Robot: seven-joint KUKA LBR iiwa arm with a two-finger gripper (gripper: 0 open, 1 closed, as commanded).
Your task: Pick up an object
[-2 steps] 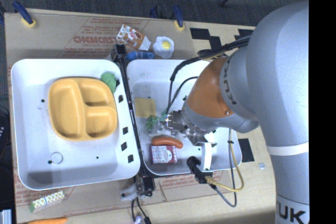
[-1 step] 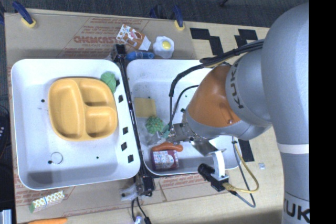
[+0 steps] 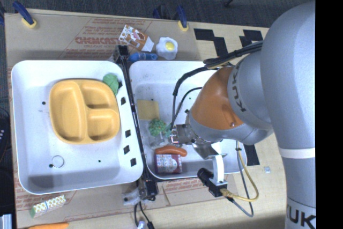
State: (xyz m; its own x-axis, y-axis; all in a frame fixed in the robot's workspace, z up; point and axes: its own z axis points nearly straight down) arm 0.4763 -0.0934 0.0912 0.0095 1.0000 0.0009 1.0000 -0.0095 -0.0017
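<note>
reaching into the right bin (image 3: 161,69) at lower centre of the frame, the gripper (image 3: 177,137) hangs over a carrot (image 3: 171,151), beside a red can (image 3: 168,163) and green toy (image 3: 157,126).

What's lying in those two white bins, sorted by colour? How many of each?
Yellow: 2, the divided tray in the left bin and a flat square piece in the right bin
Green: 2, a lump by the tray and a leafy piece
Red: 2, a can and a carrot-like stick
Total: 6
</note>
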